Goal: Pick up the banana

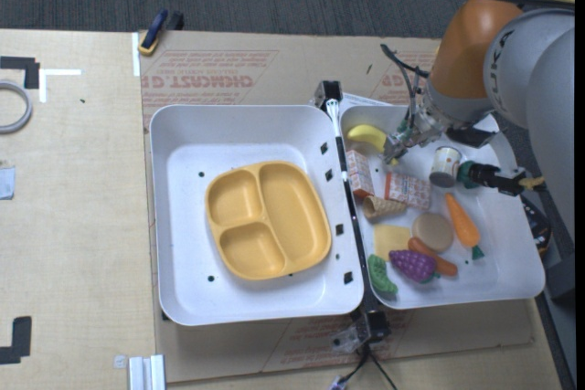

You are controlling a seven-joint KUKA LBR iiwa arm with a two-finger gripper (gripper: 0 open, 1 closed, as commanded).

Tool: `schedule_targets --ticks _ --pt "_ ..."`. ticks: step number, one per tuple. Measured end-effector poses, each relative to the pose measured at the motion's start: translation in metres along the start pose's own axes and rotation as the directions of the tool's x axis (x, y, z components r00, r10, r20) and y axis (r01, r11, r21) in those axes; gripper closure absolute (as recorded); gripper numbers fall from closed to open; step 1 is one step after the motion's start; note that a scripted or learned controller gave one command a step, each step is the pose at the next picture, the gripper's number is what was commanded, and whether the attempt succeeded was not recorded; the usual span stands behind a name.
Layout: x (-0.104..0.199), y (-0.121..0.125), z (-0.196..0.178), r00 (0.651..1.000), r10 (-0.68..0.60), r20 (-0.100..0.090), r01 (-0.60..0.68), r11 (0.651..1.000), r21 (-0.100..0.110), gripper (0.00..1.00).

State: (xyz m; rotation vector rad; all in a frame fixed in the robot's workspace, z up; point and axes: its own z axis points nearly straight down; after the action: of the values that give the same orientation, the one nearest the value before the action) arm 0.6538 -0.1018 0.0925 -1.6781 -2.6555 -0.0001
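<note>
The yellow banana (366, 137) lies in the far left corner of the right bin (512, 283), close to the bin's divider wall. My gripper (400, 144) hangs low in that bin, just to the right of the banana's end. Whether it touches the banana cannot be made out. The grey arm with its orange band (475, 46) reaches in from the right above the bin's far edge.
The right bin also holds red-and-white packets (407, 187), a cone (384, 206), a carrot (462, 222), purple grapes (413, 265), a green piece (382, 277) and a white cup (445, 163). A yellow divided plate (267, 219) sits in the left bin (174, 196).
</note>
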Motion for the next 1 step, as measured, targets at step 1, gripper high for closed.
schedule_targets --ticks 1 --pt "0.0041 -0.0078 0.0004 0.978 0.207 0.0 -0.207 0.978 0.002 1.0"
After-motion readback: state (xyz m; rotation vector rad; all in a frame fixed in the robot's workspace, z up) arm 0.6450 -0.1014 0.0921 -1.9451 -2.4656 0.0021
